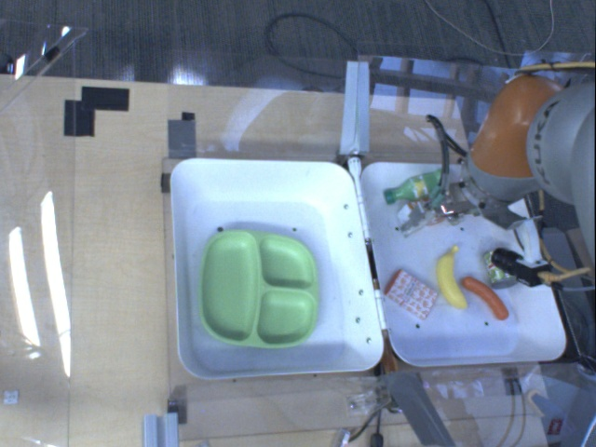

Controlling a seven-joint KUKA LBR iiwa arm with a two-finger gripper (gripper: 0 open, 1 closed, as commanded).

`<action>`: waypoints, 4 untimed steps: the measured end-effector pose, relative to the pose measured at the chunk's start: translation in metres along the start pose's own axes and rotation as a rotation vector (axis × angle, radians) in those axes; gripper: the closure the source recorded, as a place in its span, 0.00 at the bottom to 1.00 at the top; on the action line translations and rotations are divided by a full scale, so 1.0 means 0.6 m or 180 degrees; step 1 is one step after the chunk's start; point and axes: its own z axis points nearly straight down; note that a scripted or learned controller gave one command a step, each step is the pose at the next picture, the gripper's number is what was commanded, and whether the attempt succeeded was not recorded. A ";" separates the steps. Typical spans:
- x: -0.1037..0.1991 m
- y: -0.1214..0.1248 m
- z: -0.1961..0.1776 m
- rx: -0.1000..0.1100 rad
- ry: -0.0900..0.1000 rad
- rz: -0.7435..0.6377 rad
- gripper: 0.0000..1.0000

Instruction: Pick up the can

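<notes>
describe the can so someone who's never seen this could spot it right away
Look in the right-hand white bin, at its right edge. The can lies there on its side, just above the red sausage and right of the banana. It is the one dark item, with a green label.

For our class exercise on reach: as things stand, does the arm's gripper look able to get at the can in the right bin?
Probably yes. The can lies near the right bin's right wall with open space above it; the hotdog and banana lie beside it, not on it. The gripper hovers at the bin's far end by the green bottle.
</notes>
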 end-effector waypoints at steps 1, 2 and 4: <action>-0.004 0.066 -0.012 0.0141 0.0028 -0.0083 0.00; -0.007 0.062 -0.028 0.0164 0.0026 -0.0081 1.00; 0.239 0.118 -0.324 0.0024 0.0015 0.0394 1.00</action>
